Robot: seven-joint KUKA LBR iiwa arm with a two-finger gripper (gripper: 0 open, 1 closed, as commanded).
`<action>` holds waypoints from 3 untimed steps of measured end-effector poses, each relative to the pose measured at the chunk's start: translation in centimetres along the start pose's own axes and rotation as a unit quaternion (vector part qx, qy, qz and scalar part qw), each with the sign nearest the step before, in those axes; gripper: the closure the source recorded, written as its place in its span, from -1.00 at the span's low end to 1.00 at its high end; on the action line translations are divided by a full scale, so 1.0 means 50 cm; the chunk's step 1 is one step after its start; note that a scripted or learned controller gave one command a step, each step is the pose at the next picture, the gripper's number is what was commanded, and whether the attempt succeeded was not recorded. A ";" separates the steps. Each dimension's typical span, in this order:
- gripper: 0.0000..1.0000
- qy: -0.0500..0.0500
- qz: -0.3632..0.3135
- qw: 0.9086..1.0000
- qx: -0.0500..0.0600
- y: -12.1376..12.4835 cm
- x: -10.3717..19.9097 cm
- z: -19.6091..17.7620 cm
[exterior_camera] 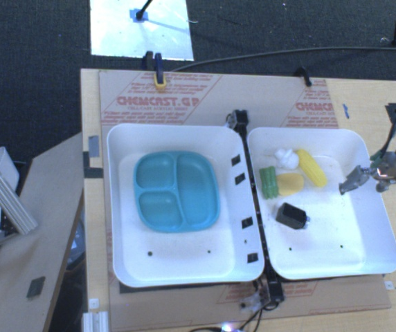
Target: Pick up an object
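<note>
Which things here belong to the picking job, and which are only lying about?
For the job: end effector; yellow corn; green piece; yellow piece; white piece; black block.

Lying about: blue divided plate; blue clamp.

Red "CHEMCAST GP" lettering, repeated, on the protective sheet point(184, 92) under the bins.

A: Two bins sit side by side on the bench; a divided plate point(177, 191) lies in the left bin point(125, 254).

B: The right bin point(364, 254) has a cluster at its left: corn point(311, 168) rearmost, a white piece point(287, 159) left of it, then two small pieces point(278, 182), and a block point(291, 216) nearest the front.

A: The gripper point(354, 180) is right of the corn.
</note>
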State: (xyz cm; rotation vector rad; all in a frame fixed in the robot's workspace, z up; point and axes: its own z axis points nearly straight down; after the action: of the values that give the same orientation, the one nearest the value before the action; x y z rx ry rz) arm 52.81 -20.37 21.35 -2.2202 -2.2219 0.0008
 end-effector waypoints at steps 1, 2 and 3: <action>-1.00 0.001 0.000 1.000 0.001 -0.008 0.005 0.124; -1.00 0.001 0.000 1.000 0.001 -0.006 0.013 0.250; 1.00 -0.001 0.000 1.000 -0.002 -0.003 0.011 0.221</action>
State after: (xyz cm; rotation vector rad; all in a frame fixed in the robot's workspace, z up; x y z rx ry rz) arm 52.66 -19.82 10.28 -2.2228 -2.2236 -0.0015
